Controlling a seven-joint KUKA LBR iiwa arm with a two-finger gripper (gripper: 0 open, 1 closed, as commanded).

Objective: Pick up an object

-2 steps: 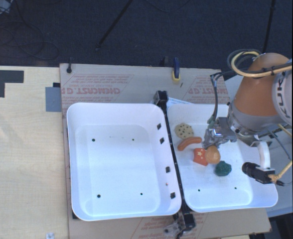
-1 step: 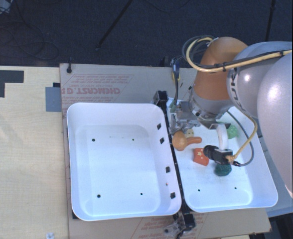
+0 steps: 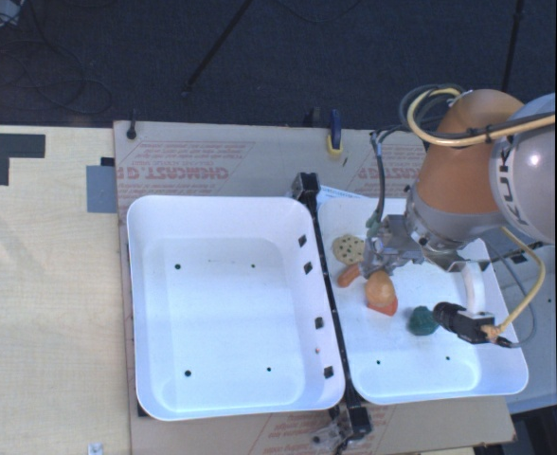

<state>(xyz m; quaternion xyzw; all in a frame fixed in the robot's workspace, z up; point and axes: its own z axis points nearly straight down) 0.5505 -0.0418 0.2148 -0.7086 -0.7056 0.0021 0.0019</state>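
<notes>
Hovering over the right shallow white bin, the grey two-finger gripper stands just above a rounded orange-and-peach object.

We record the rounded orange-and-peach object lying on the bin floor, towards the bin's left side and about midway between its near and far walls. A small elongated orange piece lies just to its left, and a round beige speckled disc sits beyond that, farther back. A dark green lump rests to the right and slightly nearer. We cannot tell whether the gripper is released or clenched, nor whether it touches the object. The left shallow white bin adjoins.
</notes>
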